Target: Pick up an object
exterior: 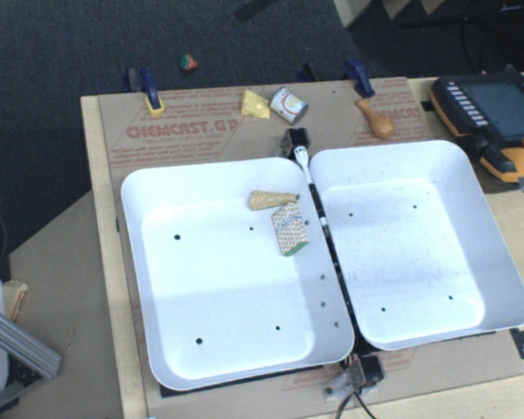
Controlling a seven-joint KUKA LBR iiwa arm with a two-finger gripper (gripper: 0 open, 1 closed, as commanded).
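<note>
Worktop [191,133] carries two bins; we note a tan piece [271,199] and patterned packet [289,227] in the left bin [219,345], reachable, tool state undeterminable.

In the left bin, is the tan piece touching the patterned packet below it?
Cannot tell. In the camera view the tan piece lies just above the patterned packet; their edges meet or overlap, but contact is unclear.

Bench [112,263] bears left bin [159,286], right bin [455,233] touching beside it; yellow piece [255,105], small can [288,105] behind left bin.
</note>
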